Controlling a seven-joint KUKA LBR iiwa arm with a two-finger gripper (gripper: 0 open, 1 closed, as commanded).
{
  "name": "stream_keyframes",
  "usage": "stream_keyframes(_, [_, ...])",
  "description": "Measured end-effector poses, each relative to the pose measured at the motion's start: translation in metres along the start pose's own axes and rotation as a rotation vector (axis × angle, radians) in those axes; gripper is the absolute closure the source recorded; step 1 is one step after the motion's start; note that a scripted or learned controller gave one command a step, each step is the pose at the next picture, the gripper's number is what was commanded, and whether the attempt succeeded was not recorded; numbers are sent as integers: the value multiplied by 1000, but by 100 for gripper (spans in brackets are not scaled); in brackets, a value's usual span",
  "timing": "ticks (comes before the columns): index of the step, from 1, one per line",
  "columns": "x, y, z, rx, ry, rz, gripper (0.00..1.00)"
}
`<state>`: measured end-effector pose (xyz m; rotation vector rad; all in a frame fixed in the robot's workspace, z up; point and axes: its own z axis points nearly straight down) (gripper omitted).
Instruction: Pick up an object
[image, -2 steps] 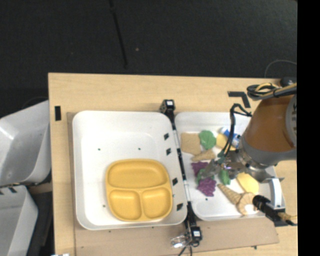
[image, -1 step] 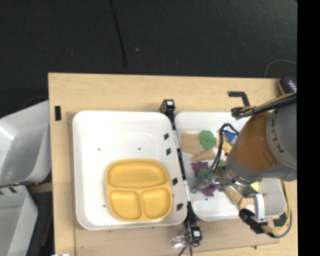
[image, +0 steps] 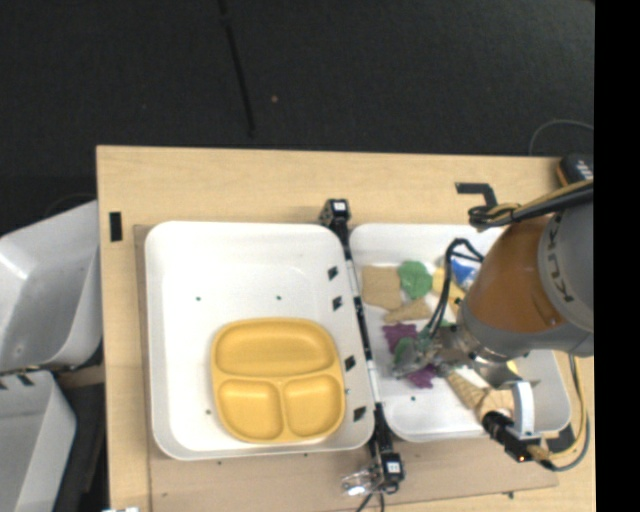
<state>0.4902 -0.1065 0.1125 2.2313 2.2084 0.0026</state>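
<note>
Yellow tray (image: 275, 392), white bins (image: 180, 300)

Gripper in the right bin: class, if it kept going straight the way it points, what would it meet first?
Probably the purple object beneath the gripper, though depth is unclear from above.

The arm (image: 520, 285) covers much of the right bin (image: 420, 425) and runs off the right edge. Beneath it the gripper (image: 418, 358) is a dark blur over purple and green bits (image: 405, 335) (shapes too muddled to name).
</note>
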Motion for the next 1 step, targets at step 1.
stream_keyframes(1, [101, 14, -94, -8, 3, -23, 100])
